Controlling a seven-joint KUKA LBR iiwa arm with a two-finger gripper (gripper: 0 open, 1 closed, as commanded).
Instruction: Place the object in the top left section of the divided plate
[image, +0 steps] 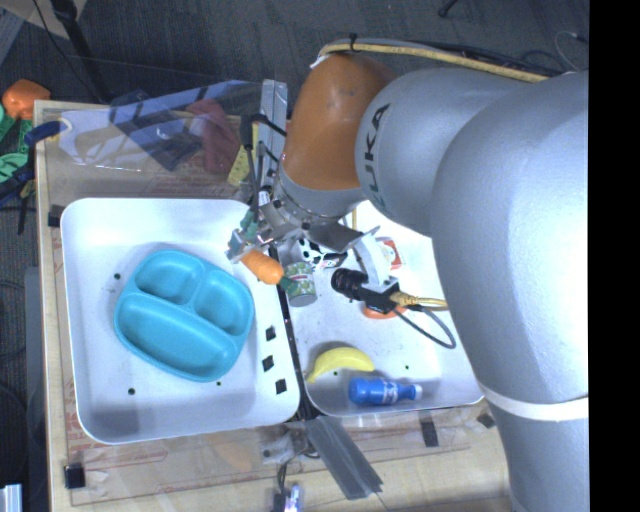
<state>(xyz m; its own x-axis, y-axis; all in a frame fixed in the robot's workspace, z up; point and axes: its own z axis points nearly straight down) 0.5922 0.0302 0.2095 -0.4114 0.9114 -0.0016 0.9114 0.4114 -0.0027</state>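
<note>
Wooden surface (150, 455) carries two shallow white bins. At the left bin's (85, 300) centre lies the turquoise divided plastic plate (185, 315). At its two o'clock, over the bins' shared rim, the claw (262, 255) grips a small orange carrot-like object (264, 267), lifted for carrying toward the plate's top left section.

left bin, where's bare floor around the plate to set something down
In the left bin, bare white floor runs along the near edge below the plate, in the near-left corner, and in a strip along the far wall above it. It is crowded at the far-right corner, where the gripper and carrot sit over the divider.
</note>
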